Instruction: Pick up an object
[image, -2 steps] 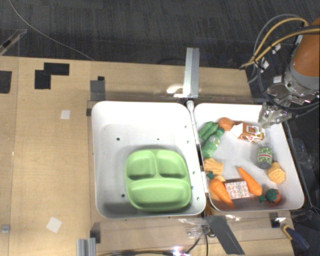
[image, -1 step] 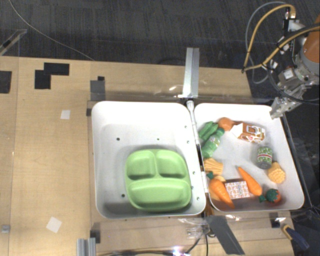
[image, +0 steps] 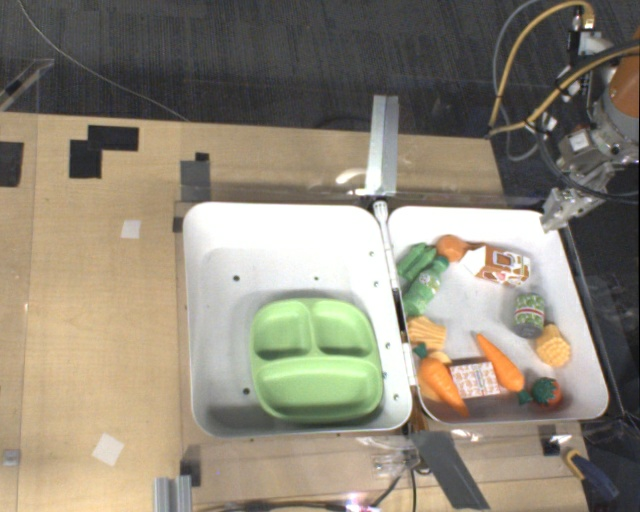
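The right bin (image: 590, 330) holds several toy foods. Among them are a white and orange carton (image: 503, 266), a small can (image: 528, 313), two orange carrots (image: 498, 362) (image: 440, 383), a red and white box (image: 473, 380) and green bottles (image: 421, 272). A yellow ridged piece (image: 552, 349) lies near the right wall, and a red and green piece (image: 545, 392) sits in the front right corner. My gripper (image: 568, 206) hangs above the bin's back right corner, apart from every object, with nothing seen in it.
The left bin (image: 215, 300) holds a green divided tray (image: 315, 358). A metal post (image: 383, 150) stands behind the wall between the bins. Yellow and black cables (image: 525, 70) loop off the arm at the top right. Wooden bench (image: 90, 330) spreads to the left.
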